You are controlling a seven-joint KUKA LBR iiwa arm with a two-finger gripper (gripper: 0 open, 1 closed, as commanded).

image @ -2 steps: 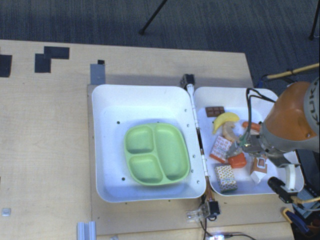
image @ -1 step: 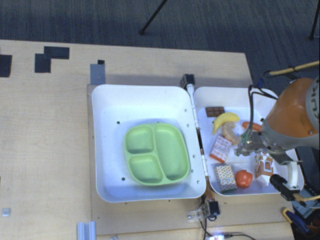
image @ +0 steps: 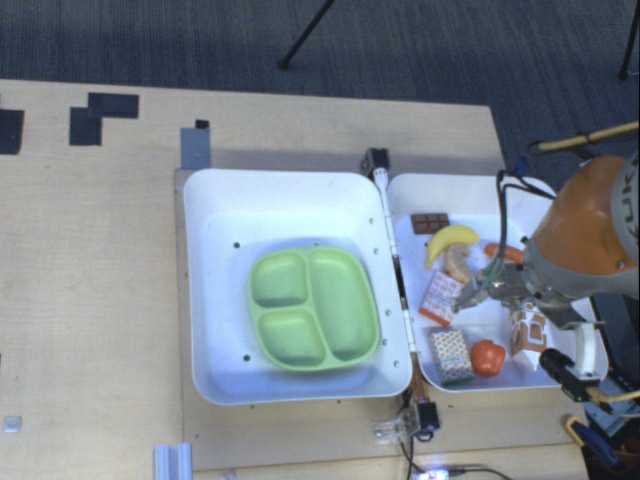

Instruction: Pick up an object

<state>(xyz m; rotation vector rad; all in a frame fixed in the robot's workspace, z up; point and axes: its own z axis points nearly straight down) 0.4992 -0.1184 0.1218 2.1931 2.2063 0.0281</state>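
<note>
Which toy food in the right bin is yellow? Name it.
The banana, curved, near the right bin's far side, just below the brown chocolate bar. The tomato is red; the packets are white and patterned.

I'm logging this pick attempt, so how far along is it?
Done: the arm has reached into the right bin, with the gripper low among the items. In hand: nothing visibly gripped; it sits beside the red-and-white packet and near the banana. Left: close on something and lift it. The tomato and the green divided plate in the left bin lie untouched.
</note>
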